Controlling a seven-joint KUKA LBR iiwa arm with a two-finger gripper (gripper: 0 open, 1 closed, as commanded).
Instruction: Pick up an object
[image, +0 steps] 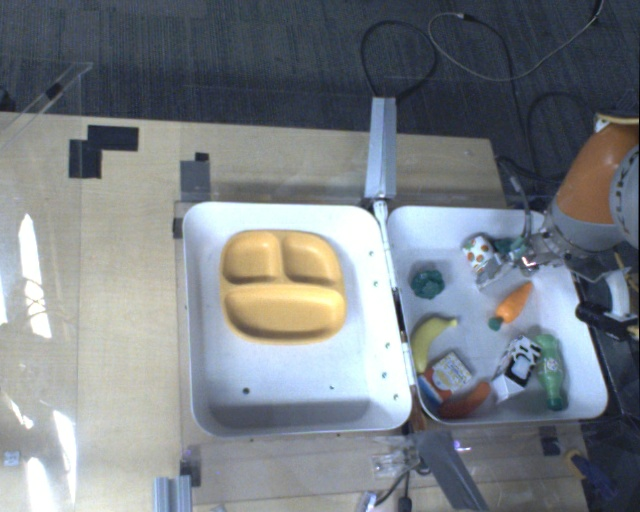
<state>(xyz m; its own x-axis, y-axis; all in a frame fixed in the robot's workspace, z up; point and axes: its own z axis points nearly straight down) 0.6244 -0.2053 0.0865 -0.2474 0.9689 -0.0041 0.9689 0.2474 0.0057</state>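
Note:
The right bin (590, 400) holds several small objects: a white spotted ball (478, 253), a teal lump (429, 282), an orange carrot (513, 302), a yellow banana (431, 336), a small printed box (452, 371), a red piece (462, 401), a black-and-white item (521, 359) and a green bottle (550, 371). My gripper (521, 256) reaches in from the right at the bin's far side. It is low, just right of the spotted ball and above the carrot. Nothing visibly sits in it.
The left bin (205, 400) holds a yellow divided plate (284, 285). A metal post (382, 150) stands behind the seam between the bins. Black cables (420, 40) trail over the dark floor at the back. The arm's orange band (588, 185) is at the right edge.

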